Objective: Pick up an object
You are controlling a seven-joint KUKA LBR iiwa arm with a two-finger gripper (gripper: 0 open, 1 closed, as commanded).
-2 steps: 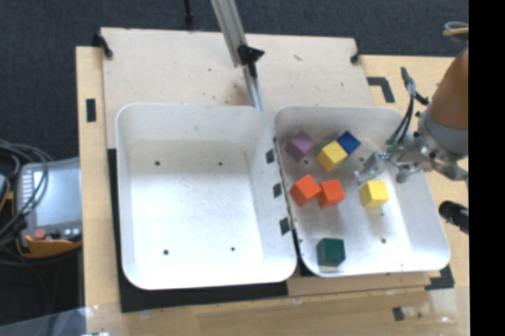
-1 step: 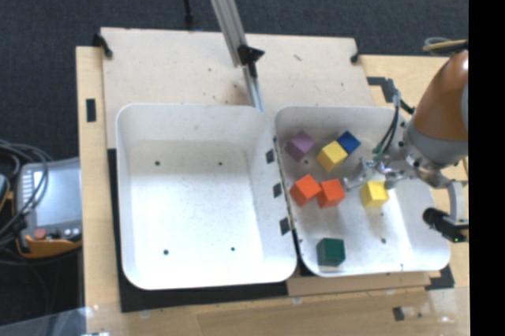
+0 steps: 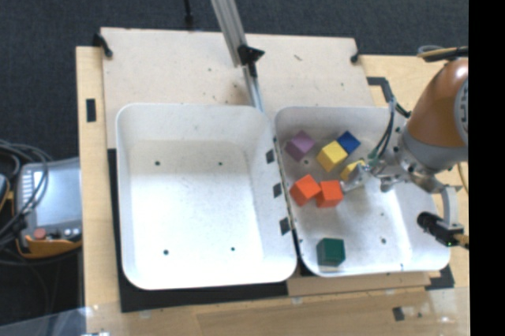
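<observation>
We see the arm (image 3: 438, 117) reaching in from the right over the right bin (image 3: 410, 248); its claw (image 3: 357, 173) sits low among the blocks, just right of the orange pair; whether it is open or closed we cannot tell, nor whether it grips anything. Two orange blocks (image 3: 317, 191) lie touching near the bin's middle; a small yellow piece (image 3: 352, 168) lies right at the claw; a larger yellow block (image 3: 331, 156) touches a blue block (image 3: 348, 143) just above; a purple block (image 3: 300, 145) lies to their left; a green block (image 3: 331, 252) lies apart near the front wall. The left bin (image 3: 126, 169) sits beside it on the table (image 3: 91, 169).
</observation>
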